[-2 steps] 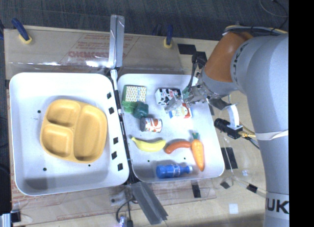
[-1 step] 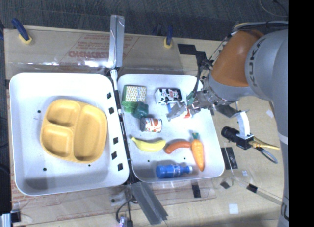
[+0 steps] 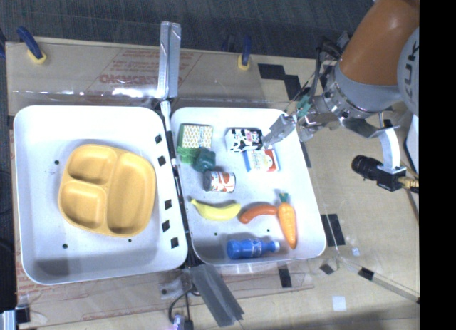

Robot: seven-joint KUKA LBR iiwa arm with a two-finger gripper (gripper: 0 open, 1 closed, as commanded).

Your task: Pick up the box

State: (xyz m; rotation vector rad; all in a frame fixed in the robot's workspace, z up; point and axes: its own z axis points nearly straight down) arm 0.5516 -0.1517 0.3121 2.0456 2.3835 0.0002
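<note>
Two shallow white plastic bins side by side on a pale wooden tabletop [image 3: 356, 200], with smooth rounded corners

In the left bin [image 3: 35, 250], one yellow tray [image 3: 107, 188] with three soft, rounded compartments, matt surface

In the right bin [image 3: 303, 200], several small things lying apart:
- green checked packet [image 3: 195, 136], flat and rectangular, at upper left
- dark green lump [image 3: 201, 157] of irregular shape, just below the packet
- small can [image 3: 219, 181], cylindrical, lying on its side near the middle
- box [image 3: 244, 139], black and white patterned carton, in the upper middle of the bin
- second carton [image 3: 261, 160], white with red and blue print, just beside the box at its lower right
- yellow banana [image 3: 217, 210], curved and smooth
- orange sausage shape [image 3: 258, 212], glossy, beside the banana
- carrot [image 3: 286, 222], tapered, with green top, touching the end of the sausage shape
- blue bottle [image 3: 251, 249], lying flat near the lower rim

Grey arm with orange band reaching in from the right; gripper [image 3: 275, 133] slim and metallic, tip just beside the right edge of the box, above the bin; jaws too small and blurred, cannot tell whether apart or together
</note>
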